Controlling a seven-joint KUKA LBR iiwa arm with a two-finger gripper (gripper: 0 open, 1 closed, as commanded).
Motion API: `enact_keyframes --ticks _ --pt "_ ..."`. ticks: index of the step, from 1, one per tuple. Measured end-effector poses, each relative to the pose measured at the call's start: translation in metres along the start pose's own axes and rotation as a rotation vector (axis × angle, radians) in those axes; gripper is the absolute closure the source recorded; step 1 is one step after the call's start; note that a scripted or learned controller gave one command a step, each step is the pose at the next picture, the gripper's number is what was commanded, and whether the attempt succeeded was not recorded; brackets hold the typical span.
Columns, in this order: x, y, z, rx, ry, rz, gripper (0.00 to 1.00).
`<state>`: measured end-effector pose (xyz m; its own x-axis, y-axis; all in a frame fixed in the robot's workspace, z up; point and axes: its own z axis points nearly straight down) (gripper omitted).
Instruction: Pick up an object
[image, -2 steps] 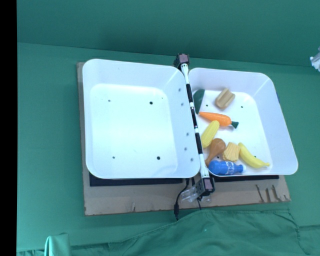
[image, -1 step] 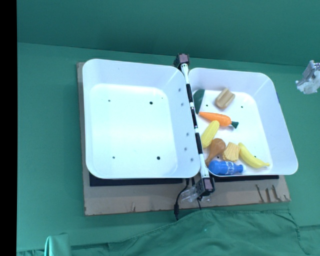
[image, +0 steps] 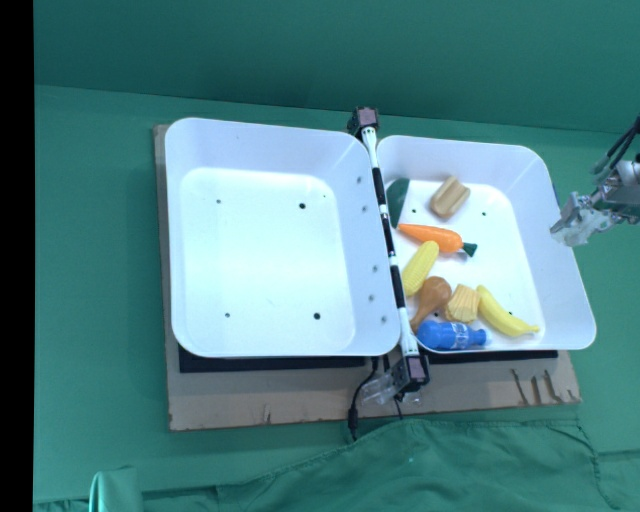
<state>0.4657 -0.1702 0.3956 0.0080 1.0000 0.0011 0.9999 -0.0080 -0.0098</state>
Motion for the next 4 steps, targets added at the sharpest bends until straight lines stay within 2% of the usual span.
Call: enact_keyframes --ticks 1,2,3,4 --pt "0.052 0.006 -0.064 -0.02 -0.003 -0.01 1.0" --pt "0.061 0.001 -0.121 -0.021 -0.004 -0.007 1.0" --pt "-0.021 -0.001 -0.095 -0.01 -0.004 0.005 1.0" --pt "-0.013 -0.001 -0.177 -0.024 -0.007 -0.005 1.0"
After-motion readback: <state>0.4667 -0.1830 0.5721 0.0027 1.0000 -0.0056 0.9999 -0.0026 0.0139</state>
